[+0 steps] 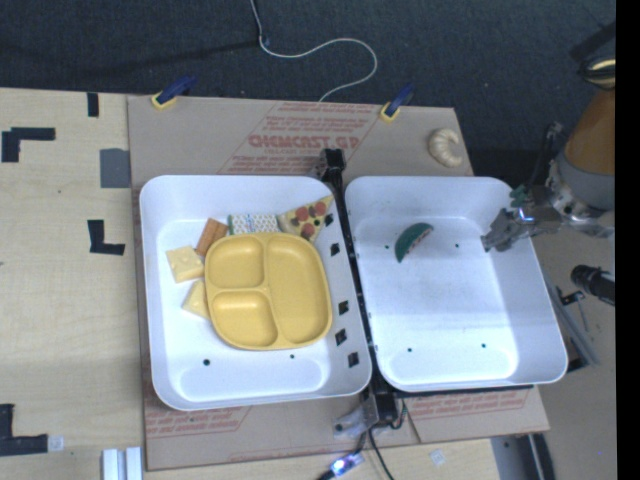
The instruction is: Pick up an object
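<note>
Over right bin's far edge, hand, green piece left, apart

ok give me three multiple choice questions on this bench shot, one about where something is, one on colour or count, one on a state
1. Where does the green object lie?
A. in the right bin
B. in the left bin
C. on the cardboard outside the bins

2. How many compartments does the yellow tray have?
A. two
B. three
C. five

3. How does the green object stand in relation to the pincer?
A. it is lifted above the bin
B. it lies in the bin, apart from the pincer
C. it is pressed against the bin's near wall

Answers:
1. A: it rests on the floor of the right bin, toward the far wall.
2. B: two small sections on the far side and one wide one on the near side.
3. B: the pincer sits at the bin's right rim with bare white floor between it and the object.
</note>
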Motion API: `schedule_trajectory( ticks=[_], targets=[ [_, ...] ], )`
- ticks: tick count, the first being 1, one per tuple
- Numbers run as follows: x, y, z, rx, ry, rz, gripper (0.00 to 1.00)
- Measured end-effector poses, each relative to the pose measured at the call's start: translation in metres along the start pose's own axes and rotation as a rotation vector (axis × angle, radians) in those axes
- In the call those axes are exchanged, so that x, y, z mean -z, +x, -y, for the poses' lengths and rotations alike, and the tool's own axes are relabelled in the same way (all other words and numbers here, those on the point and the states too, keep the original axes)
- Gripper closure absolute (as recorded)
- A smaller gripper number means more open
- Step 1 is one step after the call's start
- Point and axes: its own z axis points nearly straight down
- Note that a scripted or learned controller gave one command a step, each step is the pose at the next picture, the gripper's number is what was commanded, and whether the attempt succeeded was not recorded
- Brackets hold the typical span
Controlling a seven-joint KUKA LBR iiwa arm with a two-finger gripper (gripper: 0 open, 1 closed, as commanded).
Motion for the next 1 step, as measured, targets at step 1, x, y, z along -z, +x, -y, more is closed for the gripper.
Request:
schedule_trajectory(
  ticks=[1],
  targets=[
    [0.0297, 0.0004, -0.0011, 0.0, 0.002, -0.002, 1.0]
  ],
)
